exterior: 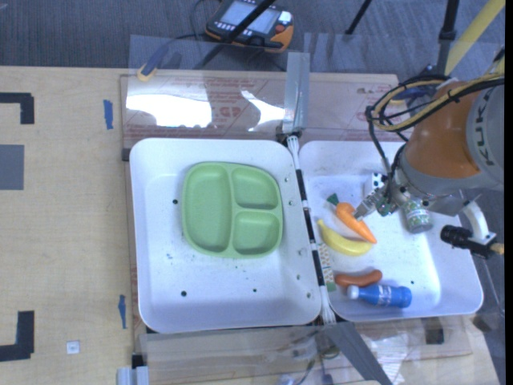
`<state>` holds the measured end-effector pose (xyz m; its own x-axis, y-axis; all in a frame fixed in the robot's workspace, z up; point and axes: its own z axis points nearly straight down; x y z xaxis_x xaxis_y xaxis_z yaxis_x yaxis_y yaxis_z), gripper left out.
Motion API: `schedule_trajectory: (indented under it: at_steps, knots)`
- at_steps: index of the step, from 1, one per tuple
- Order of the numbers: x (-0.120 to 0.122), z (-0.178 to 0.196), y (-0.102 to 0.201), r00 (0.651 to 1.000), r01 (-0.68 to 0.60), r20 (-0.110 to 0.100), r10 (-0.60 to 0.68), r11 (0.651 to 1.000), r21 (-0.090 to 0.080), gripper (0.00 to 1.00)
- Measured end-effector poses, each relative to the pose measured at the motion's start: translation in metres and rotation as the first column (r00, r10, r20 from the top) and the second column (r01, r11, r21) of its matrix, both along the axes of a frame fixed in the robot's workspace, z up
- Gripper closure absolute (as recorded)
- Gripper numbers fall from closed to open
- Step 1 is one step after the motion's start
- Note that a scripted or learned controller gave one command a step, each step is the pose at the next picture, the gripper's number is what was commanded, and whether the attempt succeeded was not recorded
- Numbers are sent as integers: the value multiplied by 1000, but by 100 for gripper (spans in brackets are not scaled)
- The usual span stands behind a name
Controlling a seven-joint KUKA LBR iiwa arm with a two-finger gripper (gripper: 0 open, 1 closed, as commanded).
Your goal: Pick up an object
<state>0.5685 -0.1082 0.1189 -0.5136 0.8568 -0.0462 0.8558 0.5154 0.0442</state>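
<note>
The arm (449, 135) leans in from the right, part of the letters "KU" showing on its grey casing. The gripper (377, 203) hangs over the right bin (461, 291), just beside the carrot (355, 221); nothing sits between its tips. Banana (345, 241), sausage (358, 278) and blue bottle (383, 296) lie below. A green divided plate (232, 209) rests in the left bin (152, 279).

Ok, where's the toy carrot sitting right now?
In the camera view, the carrot lies in the right bin, just above the banana, with the gripper right beside its upper right.
</note>
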Motion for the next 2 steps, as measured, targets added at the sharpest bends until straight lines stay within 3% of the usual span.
schedule_trajectory:
  at_steps: [1, 2]
  knots:
    - [-1, 69, -28, 997, 59, -58, -58, 998, 16, 100]
    - [-2, 69, -28, 997, 59, -59, -58, 998, 16, 0]
